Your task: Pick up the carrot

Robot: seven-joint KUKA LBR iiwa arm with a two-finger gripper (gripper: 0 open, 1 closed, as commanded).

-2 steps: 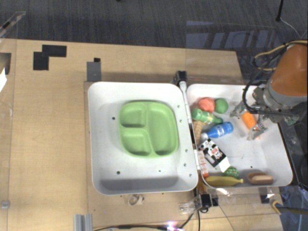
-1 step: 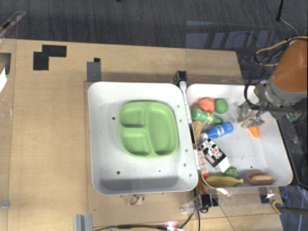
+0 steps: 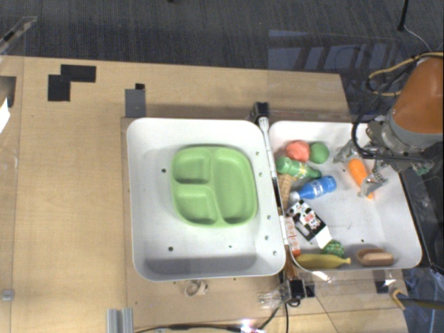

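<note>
The carrot (image 3: 356, 171) is a short orange piece lying in the right bin (image 3: 395, 217), near its far right side. My gripper (image 3: 359, 168) hangs right over it, coming down from the grey wrist with the orange band. Its two metal fingers (image 3: 345, 153) stand apart, one on each side of the carrot, so the gripper is open around it. The carrot looks to be resting on the bin floor, with its lower tip showing past the right finger.
Left of the carrot lie a red ball (image 3: 297, 149), a green ball (image 3: 319, 152), a green toy (image 3: 291, 166) and a blue bottle (image 3: 318, 186). A black-and-white box (image 3: 307, 220), banana (image 3: 322, 261) and brown sausage (image 3: 375, 257) lie nearer the front. The left bin (image 3: 149, 248) holds a green divided plate (image 3: 211, 184).
</note>
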